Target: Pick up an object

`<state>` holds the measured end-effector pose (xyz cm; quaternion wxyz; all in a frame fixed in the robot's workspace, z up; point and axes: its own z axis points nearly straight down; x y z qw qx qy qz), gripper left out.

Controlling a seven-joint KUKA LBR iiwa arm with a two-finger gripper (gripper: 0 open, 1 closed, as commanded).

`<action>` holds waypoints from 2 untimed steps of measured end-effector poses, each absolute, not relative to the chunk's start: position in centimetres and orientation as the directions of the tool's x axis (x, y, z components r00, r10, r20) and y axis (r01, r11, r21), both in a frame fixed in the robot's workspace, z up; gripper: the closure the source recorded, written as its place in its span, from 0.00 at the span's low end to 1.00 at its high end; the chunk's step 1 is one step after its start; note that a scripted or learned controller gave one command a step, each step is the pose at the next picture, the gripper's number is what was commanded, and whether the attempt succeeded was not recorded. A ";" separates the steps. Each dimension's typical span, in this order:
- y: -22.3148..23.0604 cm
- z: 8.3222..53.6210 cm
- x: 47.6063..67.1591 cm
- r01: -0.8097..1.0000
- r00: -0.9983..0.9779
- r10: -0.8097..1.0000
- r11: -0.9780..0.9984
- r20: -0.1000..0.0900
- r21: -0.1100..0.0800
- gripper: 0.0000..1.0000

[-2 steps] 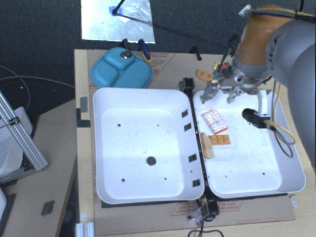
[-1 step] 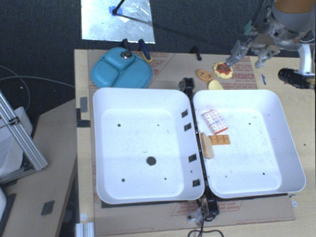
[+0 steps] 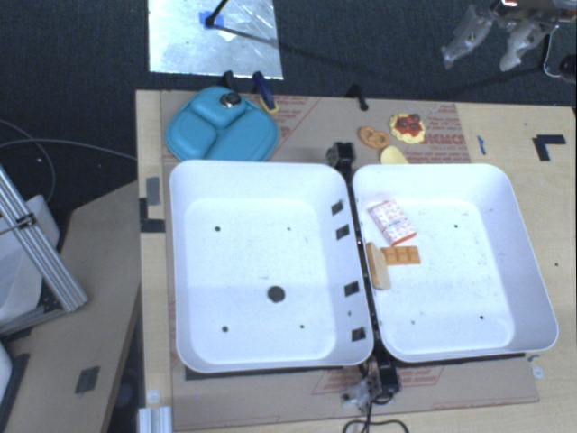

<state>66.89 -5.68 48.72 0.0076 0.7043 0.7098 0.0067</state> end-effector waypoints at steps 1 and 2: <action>-0.9 54.0 65.2 1.000 -0.010 1.000 0.010 0.001 0.010 0.00; 8.9 53.5 65.7 1.000 -0.014 1.000 0.014 0.003 0.003 0.00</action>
